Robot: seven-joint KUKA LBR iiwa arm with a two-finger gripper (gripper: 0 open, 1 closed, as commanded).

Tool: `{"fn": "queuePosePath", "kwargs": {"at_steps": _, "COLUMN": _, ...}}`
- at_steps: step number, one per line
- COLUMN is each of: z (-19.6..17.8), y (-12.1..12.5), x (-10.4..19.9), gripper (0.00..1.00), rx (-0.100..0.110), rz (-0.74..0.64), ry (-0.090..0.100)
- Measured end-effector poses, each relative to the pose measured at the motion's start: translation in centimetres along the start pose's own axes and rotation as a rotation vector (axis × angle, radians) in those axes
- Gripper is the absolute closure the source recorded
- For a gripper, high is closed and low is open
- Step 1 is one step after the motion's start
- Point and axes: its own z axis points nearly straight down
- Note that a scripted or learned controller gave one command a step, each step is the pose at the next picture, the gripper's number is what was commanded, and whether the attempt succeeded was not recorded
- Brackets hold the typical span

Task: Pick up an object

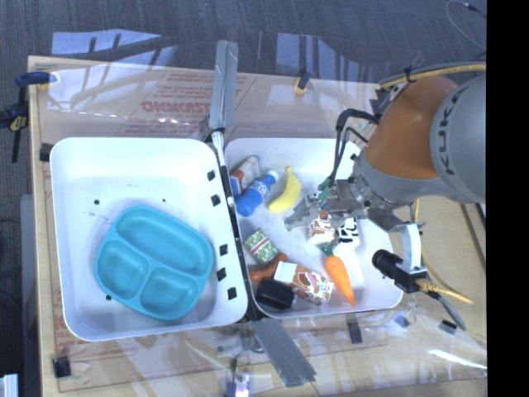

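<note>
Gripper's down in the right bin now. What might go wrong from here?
1. The gripper sits amid tightly packed items; the banana and a small carton lie close, so it may nudge or grab the wrong one.
2. The carrot lies near the bin's front wall; a bump could wedge it there.

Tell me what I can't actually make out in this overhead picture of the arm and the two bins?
- Gripper: in the camera view, clutter and the arm's wrist crowd it, so open or shut is unclear, and whether it holds anything.
- Small carton beside the carrot: partly covered by the gripper; print too small to read.
- Dark item in the right bin's near corner: too small and shadowed to identify.
- Arm: cut off by the picture's right side.
</note>
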Motion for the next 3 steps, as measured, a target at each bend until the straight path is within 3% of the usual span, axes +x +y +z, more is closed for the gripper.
{"fn": "queuePosePath", "kwargs": {"at_steps": 1, "z": 5.4, "y": 4.5, "x": -3.3, "gripper": 0.00, "rx": -0.001, "rz": -0.045, "ry": -0.001}}
{"fn": "queuePosePath", "kwargs": {"at_steps": 2, "z": 10.4, "y": 7.5, "x": -5.7, "gripper": 0.00, "rx": -0.026, "rz": -0.155, "ry": -0.010}}
{"fn": "queuePosePath", "kwargs": {"at_steps": 3, "z": 9.4, "y": 7.7, "x": -5.7, "gripper": 1.00, "rx": -0.028, "rz": -0.160, "ry": -0.013}}
